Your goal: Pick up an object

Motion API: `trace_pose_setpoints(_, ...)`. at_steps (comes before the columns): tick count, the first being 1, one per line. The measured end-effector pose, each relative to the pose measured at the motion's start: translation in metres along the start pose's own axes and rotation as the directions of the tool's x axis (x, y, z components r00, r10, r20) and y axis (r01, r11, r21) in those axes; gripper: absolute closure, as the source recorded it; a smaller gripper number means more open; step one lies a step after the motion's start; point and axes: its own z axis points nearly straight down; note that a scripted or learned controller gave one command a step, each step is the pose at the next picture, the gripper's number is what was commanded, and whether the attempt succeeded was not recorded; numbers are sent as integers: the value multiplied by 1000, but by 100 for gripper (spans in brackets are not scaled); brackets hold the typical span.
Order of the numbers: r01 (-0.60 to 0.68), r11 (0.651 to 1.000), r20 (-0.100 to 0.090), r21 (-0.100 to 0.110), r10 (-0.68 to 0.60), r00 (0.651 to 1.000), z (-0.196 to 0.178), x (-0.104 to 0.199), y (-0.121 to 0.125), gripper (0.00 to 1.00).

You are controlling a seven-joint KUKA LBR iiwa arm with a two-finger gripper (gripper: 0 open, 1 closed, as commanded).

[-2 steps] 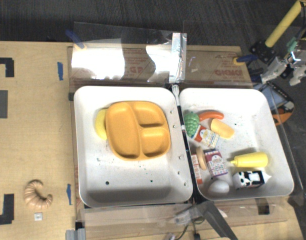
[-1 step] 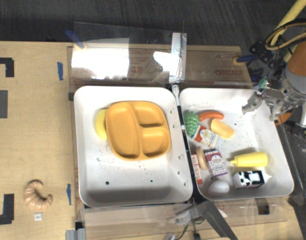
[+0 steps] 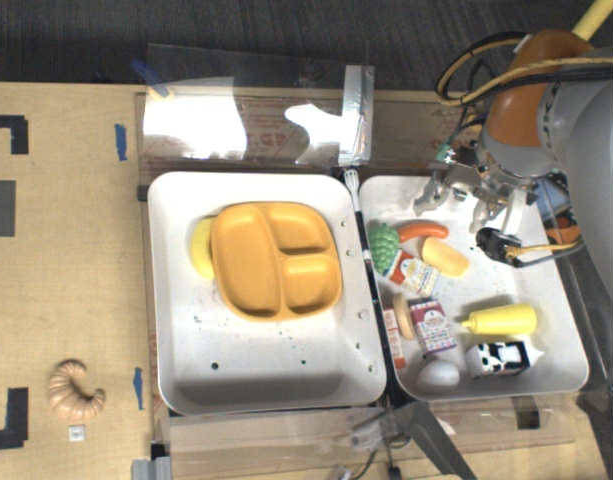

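Observation:
My gripper (image 3: 456, 204) hangs over the far end of the right bin (image 3: 566, 318), its fingers (image 3: 427, 198) spread open with bare bin floor between them. Just in front of it lie an orange carrot (image 3: 423, 231), a green vegetable (image 3: 384, 244) and a pale yellow piece (image 3: 446, 258). Further forward are a red and white packet (image 3: 416, 275), a maroon box (image 3: 433, 326), a yellow bottle (image 3: 501, 320), a black and white carton (image 3: 501, 358) and a pale egg (image 3: 438, 373).
The left bin (image 3: 256, 368) holds an orange divided tray (image 3: 276, 258) with a yellow item (image 3: 200, 246) poking out at its left side. A croissant (image 3: 76, 388) lies on the bench at the left. Cables and the arm (image 3: 546, 108) crowd the right bin's far right corner.

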Motion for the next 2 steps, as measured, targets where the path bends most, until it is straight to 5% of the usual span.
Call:
trace_pose_setpoints(1,-217,976,1,1,217,976,18,-21,-52,0)
trace_pose_setpoints(2,-179,984,-1,-5,179,984,42,-20,-41,0)
